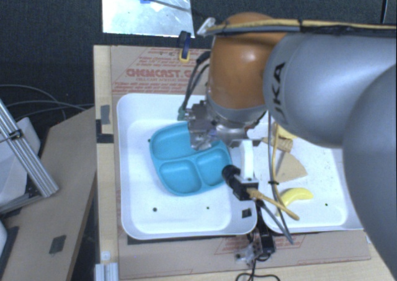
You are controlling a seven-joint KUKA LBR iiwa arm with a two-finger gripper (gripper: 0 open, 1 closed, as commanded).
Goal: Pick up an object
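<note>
The gripper (pixel 201 139) sits at mid-frame, over the upper right rim of the blue tray (pixel 186 162), which lies in the left bin (pixel 139 211). How far it is open cannot be told. A yellow piece (pixel 294 196) lies in the right bin (pixel 329 211), lower right.

The grey arm (pixel 335 81) runs off the right and top edges, and its bulk covers most of the right bin (pixel 322 218), so only that bin's lower part shows. The orange band (pixel 239 66) and wrist hide the far edge of the blue divided tray (pixel 186 165) and the back wall of the left bin (pixel 133 149). The gripper (pixel 201 140) sits low under the wrist, too dark and crowded to read. A tan wedge (pixel 288 168) and the yellow piece (pixel 294 196) are partly masked by cables. At the table's front edge, a dark tangle (pixel 257 249) is too small to identify.
</note>
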